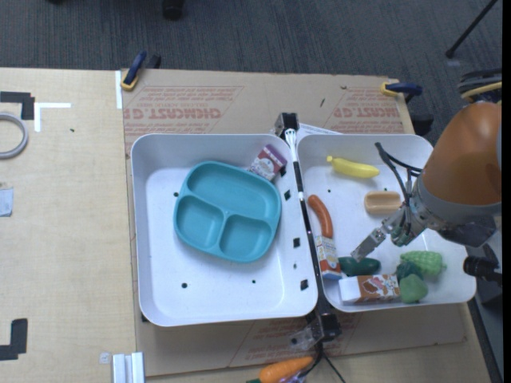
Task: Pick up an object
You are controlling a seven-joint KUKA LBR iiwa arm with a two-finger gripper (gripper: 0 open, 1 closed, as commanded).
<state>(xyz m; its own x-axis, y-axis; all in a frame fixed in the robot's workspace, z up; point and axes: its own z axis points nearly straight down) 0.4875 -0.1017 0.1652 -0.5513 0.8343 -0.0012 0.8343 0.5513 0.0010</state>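
**A:** What are the fingers doing?

**B:** The gripper (369, 247) sits low in the right bin (351, 207), at the lower right of the frame. Its grey finger (366, 246) slants down and to the left, but I cannot tell whether the fingers are apart or together, and nothing shows between them.

**A:** What lies nearest the tip?

**B:** A dark green vegetable (359, 266) lies just below it, close enough that I cannot tell whether they touch. To its left lies a small packet (327, 255) against the bin's left wall. Below, along the bin's bottom edge, sits a small box (370, 288) with a white end.

**A:** And further out?

**B:** A red sausage (321, 214) lies up and to the left of the tip. A tan bun (382, 203) sits above the wrist, and a yellow banana (354, 167) lies near the top of the bin. To the right are a light green corn cob (423, 262) and a darker green piece (413, 287) below it.

**A:** The other bin?

**B:** The left bin (160, 238) holds a teal divided plate (228, 211) in its upper middle, with a small patterned pouch (267, 163) at the plate's upper right corner. The arm's orange band (473, 154) fills the right edge of the frame.
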